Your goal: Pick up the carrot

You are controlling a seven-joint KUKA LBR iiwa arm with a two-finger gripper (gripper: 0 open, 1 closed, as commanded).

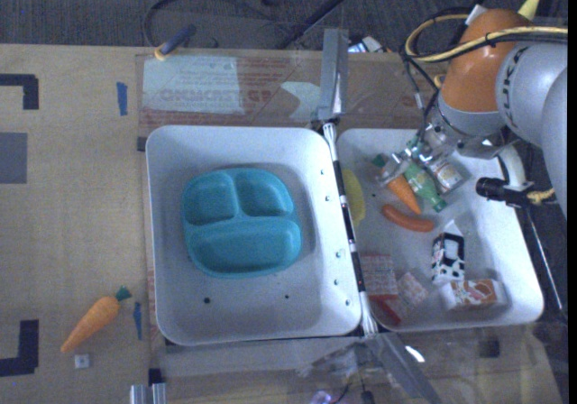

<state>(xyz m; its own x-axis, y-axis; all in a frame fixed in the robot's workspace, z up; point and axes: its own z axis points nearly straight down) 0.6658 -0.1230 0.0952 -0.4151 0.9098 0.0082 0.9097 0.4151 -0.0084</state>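
Camera view: looks down at a slant on both bins; the arm comes in from the right and ends over the right bin [527,298].
Gripper: the gripper [424,163] sits low over the upper middle of that bin, under the orange band.
Gripper state: I cannot tell from here whether it is wide, narrow or holding anything; clutter and the wrist blur together at its tip.
Carrot nearest: a small carrot [404,193] lies just beside the jaws, on their lower-left side in the view, either touching or very close; I cannot say which.
Its long axis: slanted, with the green top up-left towards the jaws and the tip pointing down-right.
Crowding: a green packet [424,186] lies against the carrot on the jaws' near side, and an orange sausage [407,218] lies just beyond it, further from the jaws.
Other carrot: a second carrot [90,321] lies on the bare bench [72,213], well apart from the jaws, past the whole left bin [167,303] and its blue plate [242,220].
Judgement: the bin carrot is the reachable one; the move likely needs a small shift down-left, with the jaws closing across the slanted body.
Risk: the sausage, similar in colour, or the packet could be caught instead.
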